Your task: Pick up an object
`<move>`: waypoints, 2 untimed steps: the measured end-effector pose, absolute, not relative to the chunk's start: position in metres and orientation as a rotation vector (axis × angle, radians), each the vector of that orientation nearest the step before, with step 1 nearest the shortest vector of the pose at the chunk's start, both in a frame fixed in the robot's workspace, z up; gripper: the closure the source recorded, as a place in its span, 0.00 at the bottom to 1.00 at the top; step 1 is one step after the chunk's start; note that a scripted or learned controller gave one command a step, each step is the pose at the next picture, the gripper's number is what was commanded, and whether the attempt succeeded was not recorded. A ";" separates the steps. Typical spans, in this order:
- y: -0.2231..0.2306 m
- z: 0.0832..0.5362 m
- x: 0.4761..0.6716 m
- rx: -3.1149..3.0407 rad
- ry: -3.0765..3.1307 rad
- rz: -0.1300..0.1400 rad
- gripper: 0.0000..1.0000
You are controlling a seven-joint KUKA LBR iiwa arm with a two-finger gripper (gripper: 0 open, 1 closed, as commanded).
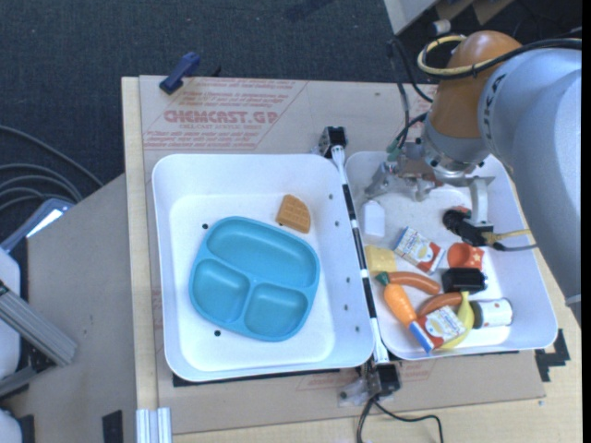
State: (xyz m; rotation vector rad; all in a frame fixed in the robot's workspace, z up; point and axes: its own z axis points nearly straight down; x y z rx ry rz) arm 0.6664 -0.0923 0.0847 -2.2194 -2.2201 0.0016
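1. We see two shallow white bins side by side on a light brown tabletop [231, 118] with red writing on it.
2. The left white bin [171, 247] holds a blue plastic plate with three sections [254, 278] and a small brown waffle-like toy [294, 213] just beside the plate's top corner.
3. The right white bin [531, 326] is full of small toys.
4. There we see an orange toy carrot [400, 302], a red toy sausage [416, 281], a yellow toy banana [459, 329], a small white and red packet [416, 248], a little white block [373, 219] and a small white bottle with a dark cap [489, 314].
5. The toys lie close together, and some touch each other.
6. The big grey robot arm with an orange band [466, 81] reaches in from the right.
7. Its pincer [406, 178] hangs low over the top end of the right bin, above the little white block.
8. We cannot tell if the pincer is spread or pressed together.
9. We see no toy between its tips.
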 end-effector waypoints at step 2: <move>-0.091 0.085 0.666 -2.219 -2.220 0.002 0.00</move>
